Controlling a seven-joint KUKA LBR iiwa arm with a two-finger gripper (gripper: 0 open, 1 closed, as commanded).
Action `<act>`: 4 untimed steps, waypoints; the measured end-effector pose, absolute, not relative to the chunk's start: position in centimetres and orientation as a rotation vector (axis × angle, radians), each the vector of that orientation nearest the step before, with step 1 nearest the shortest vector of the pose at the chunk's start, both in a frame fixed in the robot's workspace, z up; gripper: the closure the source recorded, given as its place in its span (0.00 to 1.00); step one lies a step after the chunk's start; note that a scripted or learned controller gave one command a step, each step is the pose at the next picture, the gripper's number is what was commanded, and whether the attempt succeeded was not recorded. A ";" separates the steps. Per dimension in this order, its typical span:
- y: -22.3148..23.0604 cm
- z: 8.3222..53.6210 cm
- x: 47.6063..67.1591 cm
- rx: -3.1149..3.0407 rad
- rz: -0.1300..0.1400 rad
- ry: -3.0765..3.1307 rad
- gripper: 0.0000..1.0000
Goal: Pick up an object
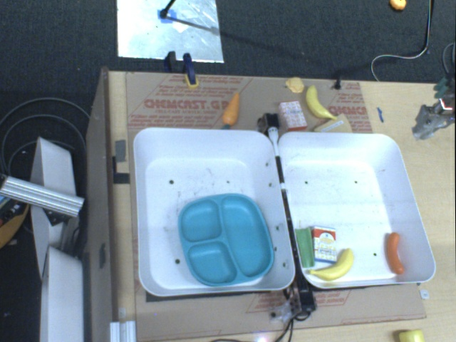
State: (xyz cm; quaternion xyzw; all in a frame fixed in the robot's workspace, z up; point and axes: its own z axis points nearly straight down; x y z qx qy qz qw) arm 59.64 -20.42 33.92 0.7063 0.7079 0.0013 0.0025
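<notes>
My gripper (432, 120) shows as a small grey shape at the right edge, beyond the right bin's (356, 152) far right corner and apart from every object. Along that bin's near wall lie a yellow banana (336, 266), a red and white box (324, 242) and a green item (305, 246). An orange sausage-like piece (394, 253) lies near its right wall. The left bin (178, 155) holds a blue divided plate (226, 239).
On the cardboard behind the bins lie a carrot (231, 110), a second banana (317, 104), a small pinkish box (293, 115) and a yellow scrap (294, 85). A cable (406, 54) runs across the dark floor at the far right. A yellow-green object (410, 335) sits at the bottom right.
</notes>
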 end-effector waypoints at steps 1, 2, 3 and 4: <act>-20.6 34.0 60.7 2.213 0.002 2.223 1.00; -20.6 29.6 64.0 2.213 -0.001 2.227 1.00; -20.6 31.6 63.7 2.212 0.004 2.224 1.00; -20.6 31.7 59.8 2.220 0.001 2.221 1.00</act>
